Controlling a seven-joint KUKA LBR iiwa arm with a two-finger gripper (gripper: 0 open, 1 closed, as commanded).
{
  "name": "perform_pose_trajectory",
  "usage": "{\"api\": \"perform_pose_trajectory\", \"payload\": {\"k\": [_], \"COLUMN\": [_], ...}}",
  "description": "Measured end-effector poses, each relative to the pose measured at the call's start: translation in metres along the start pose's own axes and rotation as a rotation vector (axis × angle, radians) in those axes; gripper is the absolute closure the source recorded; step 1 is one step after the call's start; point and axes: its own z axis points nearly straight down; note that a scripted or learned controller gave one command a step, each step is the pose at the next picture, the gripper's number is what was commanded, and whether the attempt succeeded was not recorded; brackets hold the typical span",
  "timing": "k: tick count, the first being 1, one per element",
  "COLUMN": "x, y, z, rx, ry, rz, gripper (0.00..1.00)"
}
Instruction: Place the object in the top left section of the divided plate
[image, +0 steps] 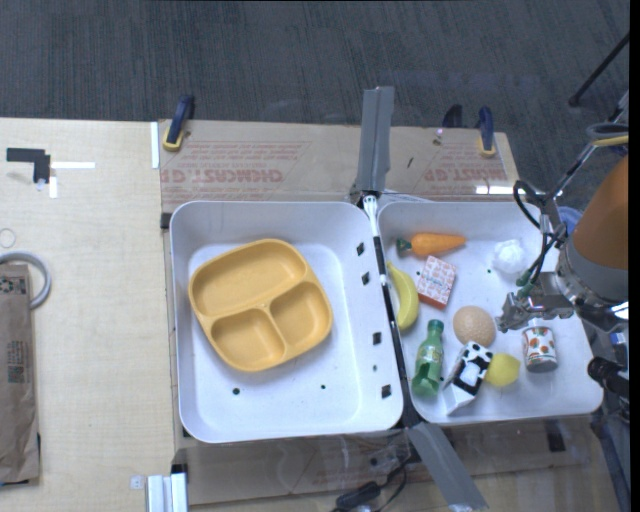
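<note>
Yellow divided plate (260, 303), orange carrot (438, 243), yellow banana (404, 297), green bottle (428, 357), white bins (200, 400)

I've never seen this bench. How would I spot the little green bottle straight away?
Find the right-hand white bin, the one crowded with toy food. Look along its left side, just below the yellow banana. The green bottle lies there beside the tan egg; nothing else in the bin is green all over.

Beyond my bench lies a dark grey carpeted floor (300, 55). To the left sits a pale wooden tabletop (80, 300), with a brown paper bag (18, 370) at its edge. Brown printed cardboard (270, 165) is held by blue clamps (180, 120), possibly to the bench's back edge.
</note>
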Motion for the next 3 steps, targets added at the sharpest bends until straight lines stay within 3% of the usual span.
{"api": "perform_pose_trajectory", "payload": {"k": [1,2,3], "x": [-0.014,-0.008,0.023], "y": [-0.013,-0.017,0.023], "z": [0.07,0.094,0.081], "rx": [-0.002,-0.001,-0.002], "ry": [0.0,0.001,-0.001], "rz": [0.176,-0.162,-0.057], "gripper": [1.0,1.0,1.0]}}
